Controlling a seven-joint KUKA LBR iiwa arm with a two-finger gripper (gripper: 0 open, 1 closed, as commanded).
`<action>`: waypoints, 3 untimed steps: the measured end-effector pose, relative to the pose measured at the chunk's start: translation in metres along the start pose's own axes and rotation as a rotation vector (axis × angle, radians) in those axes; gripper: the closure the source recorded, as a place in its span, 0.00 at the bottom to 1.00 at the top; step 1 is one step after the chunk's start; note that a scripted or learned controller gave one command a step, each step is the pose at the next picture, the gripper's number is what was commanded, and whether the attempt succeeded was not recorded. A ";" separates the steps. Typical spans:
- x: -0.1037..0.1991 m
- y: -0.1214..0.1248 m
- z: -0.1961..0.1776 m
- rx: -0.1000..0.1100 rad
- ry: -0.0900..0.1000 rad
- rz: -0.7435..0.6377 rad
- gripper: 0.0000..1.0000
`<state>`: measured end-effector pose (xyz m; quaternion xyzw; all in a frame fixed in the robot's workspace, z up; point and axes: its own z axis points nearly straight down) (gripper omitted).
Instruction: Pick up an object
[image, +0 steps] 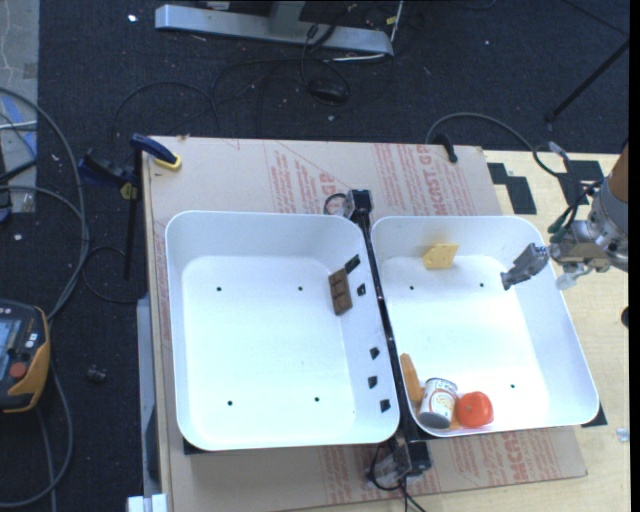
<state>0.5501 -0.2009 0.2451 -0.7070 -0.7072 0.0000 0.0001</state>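
The gripper (537, 266) hangs over the right bin's (560, 330) far right rim, fingers spread and empty. A yellow block (440, 256) lies near the back; a tomato (475, 408), can (437, 400) and carrot (410, 376) crowd the front-left corner.

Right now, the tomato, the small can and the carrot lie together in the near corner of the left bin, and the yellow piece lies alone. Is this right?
Not quite: the camera view shows the tomato, small can and carrot in the right bin, at its near corner beside the divider. The yellow piece does lie alone.
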 end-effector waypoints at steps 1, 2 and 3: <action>0.006 0.012 -0.006 -0.001 0.000 -0.001 0.00; -0.002 0.074 -0.017 -0.001 0.000 -0.001 0.00; -0.017 0.108 0.031 0.004 0.001 0.000 0.00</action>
